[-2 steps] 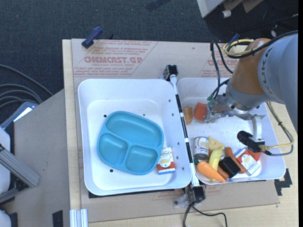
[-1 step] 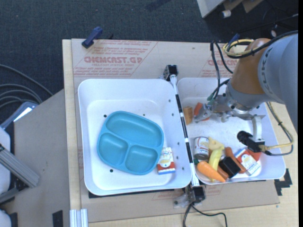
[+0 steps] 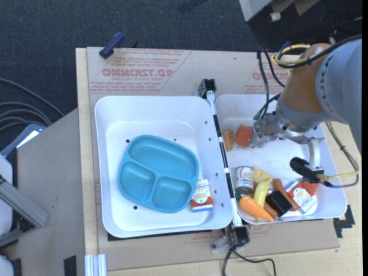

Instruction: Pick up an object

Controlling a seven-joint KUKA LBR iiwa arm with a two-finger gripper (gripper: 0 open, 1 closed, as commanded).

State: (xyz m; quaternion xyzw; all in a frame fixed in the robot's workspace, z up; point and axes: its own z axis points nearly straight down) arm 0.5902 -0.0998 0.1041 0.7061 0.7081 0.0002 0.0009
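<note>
Two white bins on a lettered board, the gripper low in the right-hand one.

Far to the view's left of the gripper (image 3: 260, 132), the board (image 3: 144, 73) under the bins carries red print reading "CHEMCAST GP", with smaller lines too fine to read. The left bin (image 3: 109, 154) holds a blue three-part plate (image 3: 158, 172) and, touching its lower right corner, a small carton (image 3: 202, 195) with a picture label that cannot be read. In the right bin (image 3: 230, 111), a tan piece (image 3: 229, 140) lies near the divider. Next to it, a red block (image 3: 244, 135), plain and boxy, sits just beside the gripper on its left. Whether the gripper is clenched or released cannot be told. Below it lie a labelled can (image 3: 245, 179), a yellow piece (image 3: 261, 186), a carrot (image 3: 256, 208), a black block (image 3: 280, 202) and a red-and-white packet (image 3: 303, 197).
</note>
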